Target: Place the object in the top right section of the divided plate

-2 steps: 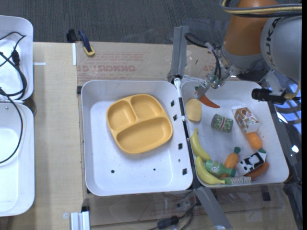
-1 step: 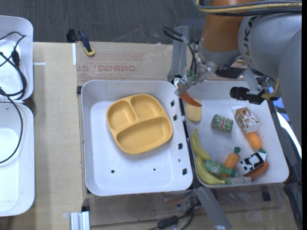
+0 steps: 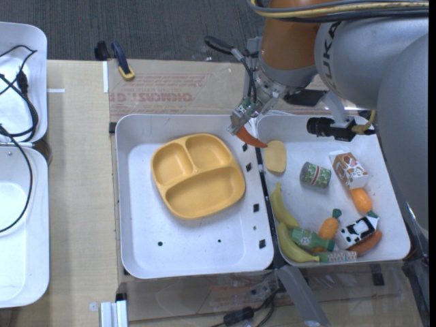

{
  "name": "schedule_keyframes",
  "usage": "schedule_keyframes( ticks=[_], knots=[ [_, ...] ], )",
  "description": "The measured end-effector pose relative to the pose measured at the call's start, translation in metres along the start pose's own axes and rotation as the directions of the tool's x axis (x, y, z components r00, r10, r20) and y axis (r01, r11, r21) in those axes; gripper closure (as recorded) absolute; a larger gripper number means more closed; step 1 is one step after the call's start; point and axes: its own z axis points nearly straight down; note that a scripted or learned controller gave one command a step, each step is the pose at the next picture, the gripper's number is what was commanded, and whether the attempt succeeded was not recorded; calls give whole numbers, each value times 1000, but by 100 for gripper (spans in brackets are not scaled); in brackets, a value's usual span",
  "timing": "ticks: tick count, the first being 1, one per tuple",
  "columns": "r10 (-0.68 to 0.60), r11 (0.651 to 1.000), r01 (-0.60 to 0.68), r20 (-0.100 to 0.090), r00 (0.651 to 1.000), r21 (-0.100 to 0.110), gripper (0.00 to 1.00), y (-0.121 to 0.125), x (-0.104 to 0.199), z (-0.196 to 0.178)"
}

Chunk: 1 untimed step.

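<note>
Orange-red object (image 3: 252, 140) pinched in pincer (image 3: 244, 124) above bin divider (image 3: 261, 176).

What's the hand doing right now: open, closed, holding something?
Hand: closed on a small orange-red object, above the wall between the two bins, near the divided plate.

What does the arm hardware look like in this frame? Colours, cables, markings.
The arm has a bulky, rounded light-grey shell, with an orange band above the wrist. Dark KUKA lettering runs down the grey casing. Black and yellow cables loop over the top of the orange section. The gripper is small, metallic and dark, with exposed wiring.
</note>
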Motion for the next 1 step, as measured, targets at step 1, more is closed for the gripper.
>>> schedule_keyframes(
  ticks=[1],
  knots=[
    [0, 1000, 0, 0, 1000, 0, 0, 0, 0, 0]
  ],
)
